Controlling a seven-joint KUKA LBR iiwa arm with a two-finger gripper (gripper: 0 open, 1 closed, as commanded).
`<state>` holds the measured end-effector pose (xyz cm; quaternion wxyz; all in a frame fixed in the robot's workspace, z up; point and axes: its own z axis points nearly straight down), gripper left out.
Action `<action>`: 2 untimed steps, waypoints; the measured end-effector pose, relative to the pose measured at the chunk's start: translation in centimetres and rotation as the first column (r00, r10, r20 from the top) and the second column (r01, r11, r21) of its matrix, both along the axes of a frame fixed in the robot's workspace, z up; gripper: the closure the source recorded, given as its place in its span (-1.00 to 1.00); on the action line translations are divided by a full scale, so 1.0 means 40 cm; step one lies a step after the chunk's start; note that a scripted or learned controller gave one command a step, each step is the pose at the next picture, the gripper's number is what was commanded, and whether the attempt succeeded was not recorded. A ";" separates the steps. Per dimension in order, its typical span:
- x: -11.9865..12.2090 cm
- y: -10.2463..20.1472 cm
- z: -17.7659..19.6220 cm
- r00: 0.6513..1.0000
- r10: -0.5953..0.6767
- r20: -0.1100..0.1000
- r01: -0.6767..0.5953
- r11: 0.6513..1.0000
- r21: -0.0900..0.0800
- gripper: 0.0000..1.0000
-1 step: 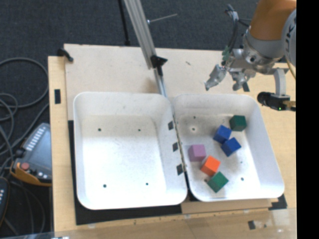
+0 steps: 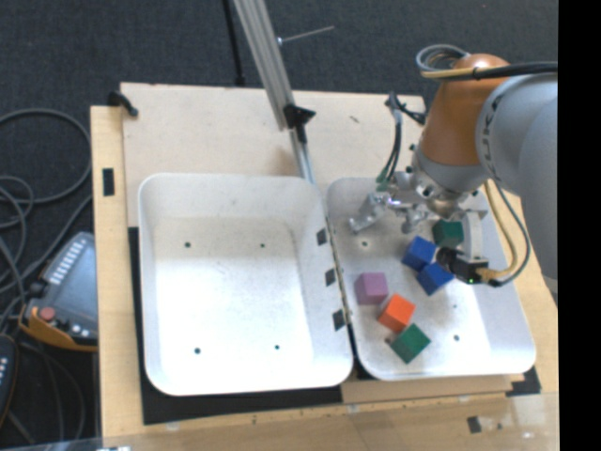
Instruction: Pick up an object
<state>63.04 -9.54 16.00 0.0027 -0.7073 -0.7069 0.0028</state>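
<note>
Blue cube (image 2: 420, 252) sits just beside the jaws, second blue cube (image 2: 435, 278) touching it. Purple cube (image 2: 372, 287), orange cube (image 2: 398, 311) and green cube (image 2: 410, 344) lie farther off. Jaws' state: can't tell.

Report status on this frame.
Hand over far end of right bin. Two blue blocks, purple block, orange block, green block loose inside. Nothing blocking them.

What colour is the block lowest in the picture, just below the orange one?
Dark green block, clearest in the camera view.
</note>
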 end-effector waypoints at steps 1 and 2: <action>-0.090 -0.018 -0.101 1.000 0.004 0.013 -0.004 1.000 -0.001 -1.00; -0.255 0.012 -0.156 1.000 -0.002 0.011 0.002 1.000 -0.002 -1.00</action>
